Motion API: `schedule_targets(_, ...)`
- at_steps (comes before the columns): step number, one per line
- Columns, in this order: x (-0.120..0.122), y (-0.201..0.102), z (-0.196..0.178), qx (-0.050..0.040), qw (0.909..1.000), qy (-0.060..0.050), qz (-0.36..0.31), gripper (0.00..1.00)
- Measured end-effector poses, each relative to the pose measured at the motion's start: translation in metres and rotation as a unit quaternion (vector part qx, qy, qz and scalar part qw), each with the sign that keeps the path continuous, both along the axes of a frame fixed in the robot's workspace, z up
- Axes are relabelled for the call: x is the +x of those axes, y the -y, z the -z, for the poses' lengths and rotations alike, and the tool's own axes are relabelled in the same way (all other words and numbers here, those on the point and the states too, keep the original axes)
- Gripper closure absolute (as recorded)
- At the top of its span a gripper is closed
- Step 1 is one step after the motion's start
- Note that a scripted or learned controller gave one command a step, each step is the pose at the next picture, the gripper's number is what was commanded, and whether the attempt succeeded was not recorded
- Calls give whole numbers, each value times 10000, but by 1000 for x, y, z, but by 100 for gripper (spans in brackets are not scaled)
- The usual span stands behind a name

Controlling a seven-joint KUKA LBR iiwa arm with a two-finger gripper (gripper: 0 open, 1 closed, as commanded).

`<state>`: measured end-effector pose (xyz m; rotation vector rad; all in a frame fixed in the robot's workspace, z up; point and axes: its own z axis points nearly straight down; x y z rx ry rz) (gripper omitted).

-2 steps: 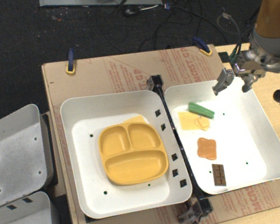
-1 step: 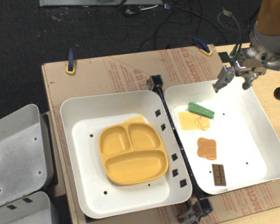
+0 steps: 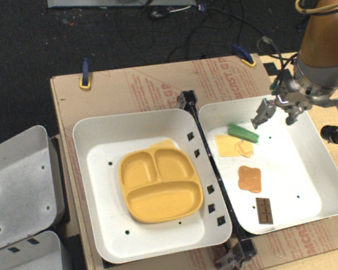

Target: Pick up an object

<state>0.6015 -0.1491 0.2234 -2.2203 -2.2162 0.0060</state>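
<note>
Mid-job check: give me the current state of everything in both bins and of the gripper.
Yellow three-compartment plastic tray: flat in left bin, nothing in it.
Green plastic stick: lying loose, one end overlapping yellow cheese slice.
Orange-brown toast piece: flat, untouched.
Brown chocolate bar: flat, near front wall.
Gripper: open, holding nothing, above right bin.

A yellow divided tray (image 3: 161, 185) sits in a white bin (image 3: 93, 173); nearby are a green block (image 3: 243, 132) and a brown bar (image 3: 264, 211).

I see even, bright overhead light and a fairly sharp picture; both white bins (image 3: 96, 172) glare a little, shadows stay soft, and the floor at twelve o'clock is dim.
</note>
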Motion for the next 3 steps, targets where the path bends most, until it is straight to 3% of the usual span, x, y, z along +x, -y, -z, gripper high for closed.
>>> schedule_targets(2, -8, 8, 91, -1, 10000, 13, 0, 0)
schedule_targets(3, -7, 8, 78, -6, 10000, 34, -1, 100)
